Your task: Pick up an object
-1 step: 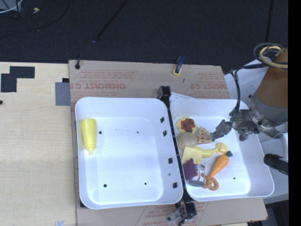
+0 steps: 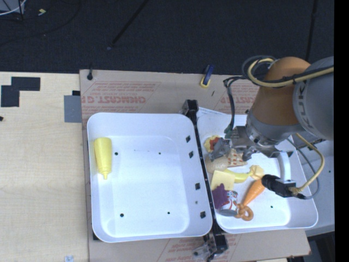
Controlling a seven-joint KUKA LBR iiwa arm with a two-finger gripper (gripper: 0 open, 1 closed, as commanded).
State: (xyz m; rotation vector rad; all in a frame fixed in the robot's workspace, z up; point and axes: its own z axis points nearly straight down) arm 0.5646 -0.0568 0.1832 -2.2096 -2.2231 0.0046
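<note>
The end effector point(image 2: 235, 144) hangs low over the right bin point(image 2: 297, 214), above a heap of toys near that bin's left wall; I cannot tell its state. An orange carrot point(image 2: 251, 192) lies just right of the heap, and a yellow bottle point(image 2: 103, 155) rests by the left bin's point(image 2: 142, 231) left wall.

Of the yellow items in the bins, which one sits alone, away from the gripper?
The yellow bottle, lying by the left bin's left wall. The other yellow pieces sit in the right bin's pile, beside the gripper.

- Cardboard sheet point(image 2: 139, 91) lies under both bins.
- Blue-and-yellow clip point(image 2: 206, 76) sits at its twelve o'clock edge.
- Black cables point(image 2: 128, 16) run beyond, at eleven o'clock.
</note>
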